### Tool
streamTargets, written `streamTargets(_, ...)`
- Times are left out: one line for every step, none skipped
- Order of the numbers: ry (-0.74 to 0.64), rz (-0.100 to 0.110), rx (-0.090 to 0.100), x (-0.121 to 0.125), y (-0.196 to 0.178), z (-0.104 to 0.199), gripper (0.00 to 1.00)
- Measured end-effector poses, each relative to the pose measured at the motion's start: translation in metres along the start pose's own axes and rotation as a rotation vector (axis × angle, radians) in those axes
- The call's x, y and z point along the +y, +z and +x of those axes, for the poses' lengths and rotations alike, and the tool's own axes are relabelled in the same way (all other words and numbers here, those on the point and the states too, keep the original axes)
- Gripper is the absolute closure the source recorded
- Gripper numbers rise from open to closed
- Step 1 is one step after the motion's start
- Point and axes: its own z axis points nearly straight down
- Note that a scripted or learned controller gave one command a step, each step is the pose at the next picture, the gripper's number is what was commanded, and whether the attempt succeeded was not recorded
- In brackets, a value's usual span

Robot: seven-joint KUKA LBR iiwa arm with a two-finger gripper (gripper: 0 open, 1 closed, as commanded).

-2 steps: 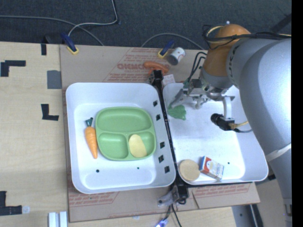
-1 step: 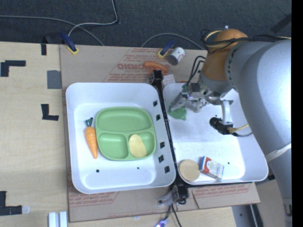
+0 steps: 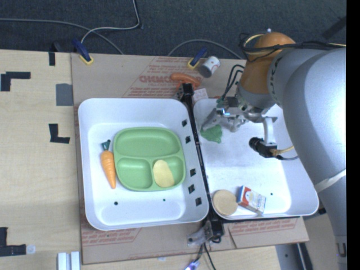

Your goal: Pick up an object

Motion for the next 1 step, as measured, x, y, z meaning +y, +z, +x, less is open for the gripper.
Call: streamTargets(0.0,-0.002,-0.001,-0.0047,-0.0003,-0.0055,0.0)
